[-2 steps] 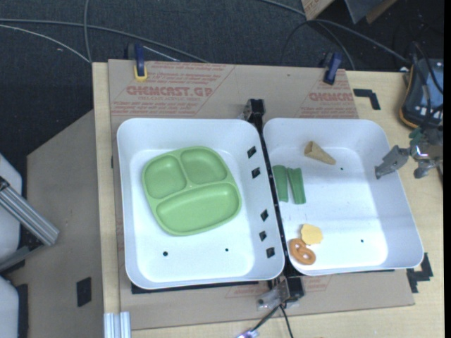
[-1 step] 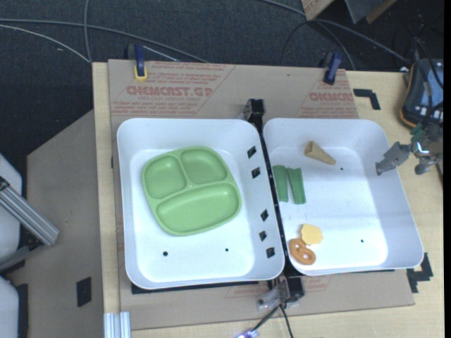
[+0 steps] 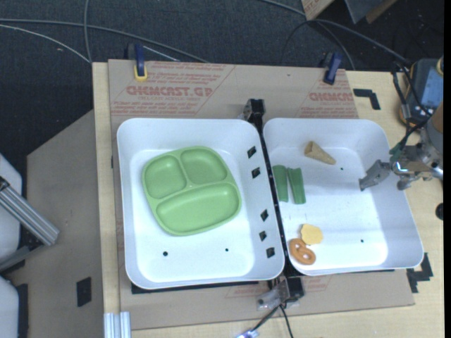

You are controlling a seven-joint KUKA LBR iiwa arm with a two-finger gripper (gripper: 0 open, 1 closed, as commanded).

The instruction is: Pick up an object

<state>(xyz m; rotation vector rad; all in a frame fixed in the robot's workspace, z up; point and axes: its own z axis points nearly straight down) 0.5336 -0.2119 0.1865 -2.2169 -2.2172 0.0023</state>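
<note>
My gripper hangs over the right side of the right bin, reaching in from the right. It is open, with nothing between its fingers. In that bin lie a tan wedge at the back, two green sticks side by side near the left wall, and a yellow piece touching an orange pretzel ring at the front. The wedge is the closest of them, to the gripper's left and further back. A green divided plate lies in the left bin.
A black divider with clips runs between the two bins. The bins rest on a cardboard sheet held by blue clamps at the back. Cables cross the dark floor behind, and white bin floor shows around the gripper.
</note>
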